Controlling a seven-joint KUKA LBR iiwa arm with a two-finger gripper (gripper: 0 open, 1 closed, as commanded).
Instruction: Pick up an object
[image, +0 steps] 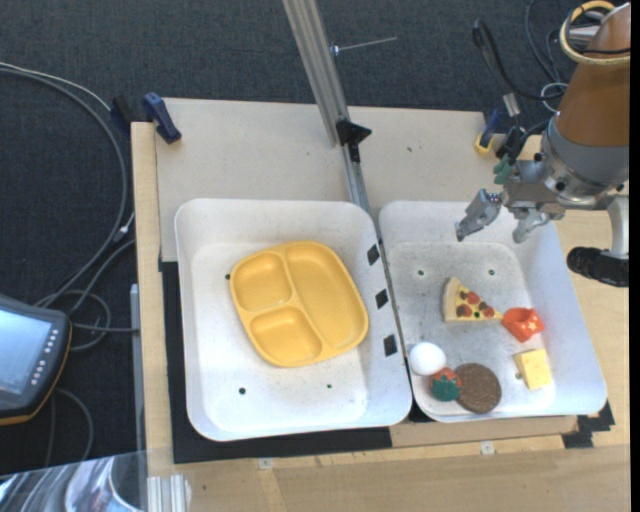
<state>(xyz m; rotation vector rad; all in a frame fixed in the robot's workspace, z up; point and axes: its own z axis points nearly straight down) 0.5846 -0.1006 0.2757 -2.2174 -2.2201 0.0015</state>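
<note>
My gripper (503, 222) hangs over the far edge of the right bin (560, 270), its two grey fingers spread apart with nothing between them. Below it in that bin lie a pizza slice (468, 303), a small red-orange piece (522, 323), a yellow cheese block (534, 369), a white egg (427, 357), a brown cookie (478, 387) and a small red and green toy (444, 384). The pizza slice is the closest to the gripper, a short way toward the front.
The left bin (205, 260) holds a yellow three-compartment tray (297, 300). A slanted metal pole (322, 75) rises from between the bins. Blue clamps (161, 115) sit at the bench's far corners, and cables lie on the dark floor at the left.
</note>
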